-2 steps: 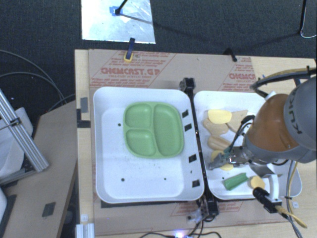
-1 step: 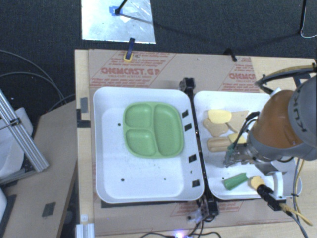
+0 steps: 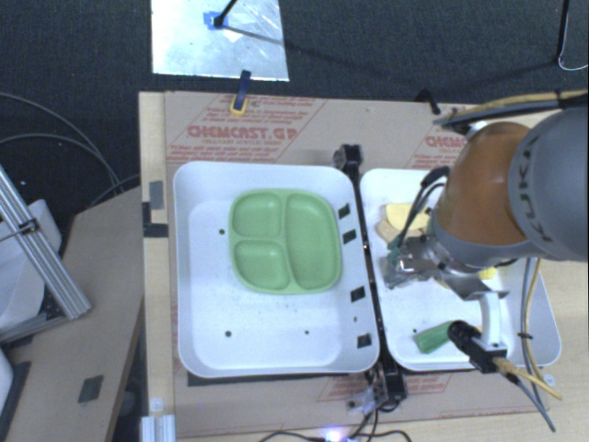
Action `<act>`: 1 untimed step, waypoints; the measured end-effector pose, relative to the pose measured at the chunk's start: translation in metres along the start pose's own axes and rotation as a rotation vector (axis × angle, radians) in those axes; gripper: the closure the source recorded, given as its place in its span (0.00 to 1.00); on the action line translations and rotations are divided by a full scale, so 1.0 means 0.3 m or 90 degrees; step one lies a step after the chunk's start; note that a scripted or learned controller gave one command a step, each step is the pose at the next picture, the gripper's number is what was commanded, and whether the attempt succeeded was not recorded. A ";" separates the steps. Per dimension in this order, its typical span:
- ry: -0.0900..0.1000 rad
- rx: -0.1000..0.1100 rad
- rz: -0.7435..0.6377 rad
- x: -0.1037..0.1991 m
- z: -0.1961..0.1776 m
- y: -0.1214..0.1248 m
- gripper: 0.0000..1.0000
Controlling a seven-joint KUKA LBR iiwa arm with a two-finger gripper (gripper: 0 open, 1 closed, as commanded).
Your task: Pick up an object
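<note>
Low in the right bin [image 3: 402,313], toward the frame's lower right: a small green object [image 3: 429,339], lying flat on the white floor and tilted a little. Placed below and slightly right of the claw [image 3: 398,269], apart from it, with bare bin floor between the 2.

Higher in the same bin: a pale yellow object [image 3: 401,216], partly hidden behind the arm [image 3: 515,191]. Just above the claw and close to it; touching or not, impossible to say.

Claw hanging over the left part of the right bin, between the 2 objects, nearer the yellow 1. Released or clenched: cannot tell from this angle, with the wrist in the way. No object seen gripped.

Arm reaching in from the right edge of the frame, grey with an orange band, covering much of the right bin's upper half.

To the left, touching side by side: the left bin [image 3: 212,325], with a green plate [image 3: 283,242] of 3 compartments lying flat at its middle. Along the seam between the 2 bins, a row of black clips [image 3: 350,238].

Under both bins, a cardboard sheet [image 3: 304,122] with red print. At its upper edge, a blue and yellow clamp [image 3: 241,95]. Beyond that, at upper left of centre, a silvery sheet [image 3: 219,26] on dark floor. At the far left, a slanted aluminium rail [image 3: 37,247].
</note>
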State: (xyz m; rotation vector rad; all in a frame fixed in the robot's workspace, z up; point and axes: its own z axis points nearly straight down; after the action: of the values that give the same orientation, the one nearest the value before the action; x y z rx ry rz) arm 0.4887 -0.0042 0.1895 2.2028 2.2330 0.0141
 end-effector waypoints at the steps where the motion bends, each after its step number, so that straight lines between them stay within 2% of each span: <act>1: 0.000 0.005 0.001 0.255 0.019 0.044 1.00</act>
State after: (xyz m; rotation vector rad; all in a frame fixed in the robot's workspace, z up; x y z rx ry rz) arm 0.5009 0.0726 0.1843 2.2082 2.2344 0.0056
